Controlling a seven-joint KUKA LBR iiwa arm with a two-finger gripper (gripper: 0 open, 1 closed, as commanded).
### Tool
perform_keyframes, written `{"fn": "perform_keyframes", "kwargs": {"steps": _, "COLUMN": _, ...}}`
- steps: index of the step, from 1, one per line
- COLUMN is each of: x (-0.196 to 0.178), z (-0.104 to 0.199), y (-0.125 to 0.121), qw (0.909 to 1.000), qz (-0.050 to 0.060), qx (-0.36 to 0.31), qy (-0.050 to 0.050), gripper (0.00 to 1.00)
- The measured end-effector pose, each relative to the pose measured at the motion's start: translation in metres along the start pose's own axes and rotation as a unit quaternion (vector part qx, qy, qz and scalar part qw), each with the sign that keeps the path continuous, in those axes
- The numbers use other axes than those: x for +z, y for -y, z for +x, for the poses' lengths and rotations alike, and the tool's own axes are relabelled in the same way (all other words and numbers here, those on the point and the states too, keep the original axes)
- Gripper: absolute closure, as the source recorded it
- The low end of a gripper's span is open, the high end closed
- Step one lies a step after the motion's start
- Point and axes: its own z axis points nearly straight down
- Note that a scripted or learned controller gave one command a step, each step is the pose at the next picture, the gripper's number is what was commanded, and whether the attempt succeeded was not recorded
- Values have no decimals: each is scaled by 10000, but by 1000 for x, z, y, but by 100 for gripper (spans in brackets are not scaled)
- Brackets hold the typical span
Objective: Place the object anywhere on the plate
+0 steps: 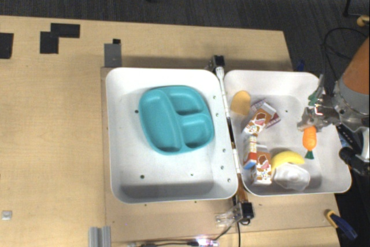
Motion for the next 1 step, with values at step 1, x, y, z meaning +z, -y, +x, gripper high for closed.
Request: {"fn": "perform_keyframes", "kwargs": {"steps": 1, "x": -38, "z": 84, "y": -80, "qw": 9986, "qz": -10, "qx": 533, "qy": -20, "gripper": 100}}
